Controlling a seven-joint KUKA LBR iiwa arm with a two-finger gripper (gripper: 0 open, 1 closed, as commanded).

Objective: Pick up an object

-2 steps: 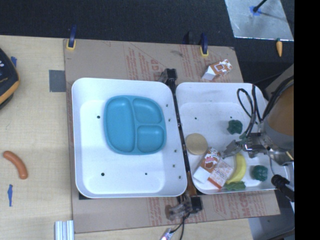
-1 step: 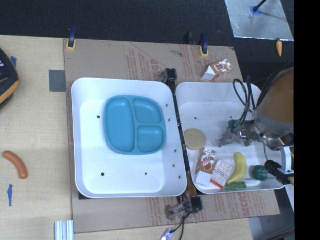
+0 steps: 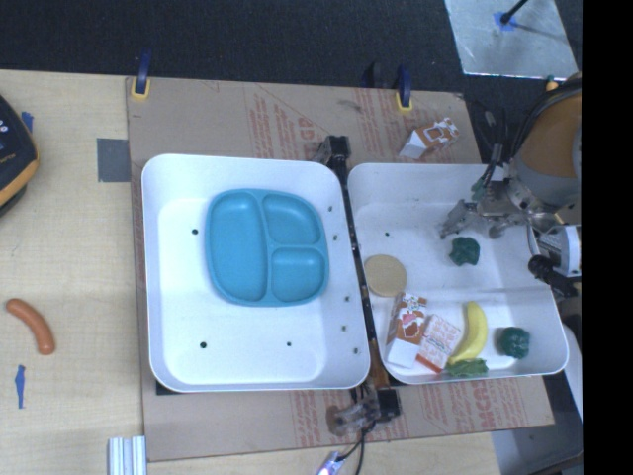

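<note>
The right bin [image 3: 396, 191] holds a dark green broccoli floret [image 3: 465, 252], a tan round disc [image 3: 385, 273], a small printed carton [image 3: 420, 332], a yellow banana [image 3: 474, 330], a green leafy piece [image 3: 465, 368] and a second dark green floret [image 3: 512, 341]. My gripper [image 3: 472, 228] reaches in from the right and hangs low over the bin's far right part, just beyond the first floret. Its grey fingers [image 3: 451, 224] stand spread apart with nothing between them. The floret lies close to the fingertips, apart from them.
A blue divided plate [image 3: 267, 246] lies in the left bin [image 3: 178, 344]. A sausage [image 3: 32, 325] rests on the bench at far left. A small carton [image 3: 430, 139] lies beyond the right bin, and a black and yellow device [image 3: 12, 156] sits at the left edge.
</note>
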